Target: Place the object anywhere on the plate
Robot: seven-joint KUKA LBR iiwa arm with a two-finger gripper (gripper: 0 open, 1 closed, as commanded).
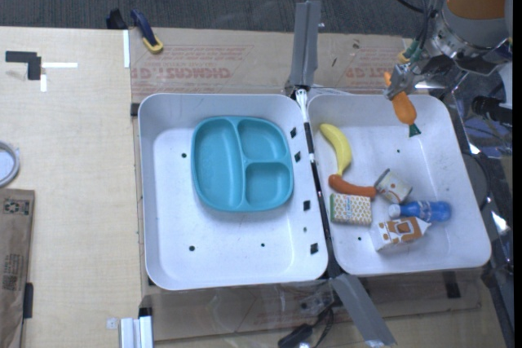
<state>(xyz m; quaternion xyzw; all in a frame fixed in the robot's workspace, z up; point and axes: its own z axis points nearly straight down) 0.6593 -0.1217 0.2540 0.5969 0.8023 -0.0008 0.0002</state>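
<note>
A small orange carrot (404, 108) with a dark green tip hangs over the far edge of the right bin (462, 175). My gripper (401, 88) is right above it, shut on its upper end. The teal divided plate (242, 163) lies in the middle of the left bin (163, 200), well to the left of the gripper, with nothing on it.
In the right bin lie a yellow banana (337, 146), a red sausage (352, 187), a cracker pack (351, 209), a small box (393, 187), a blue-capped bottle (420, 211) and a little carton (402, 232). A grey post (306, 45) stands behind the divider between the bins.
</note>
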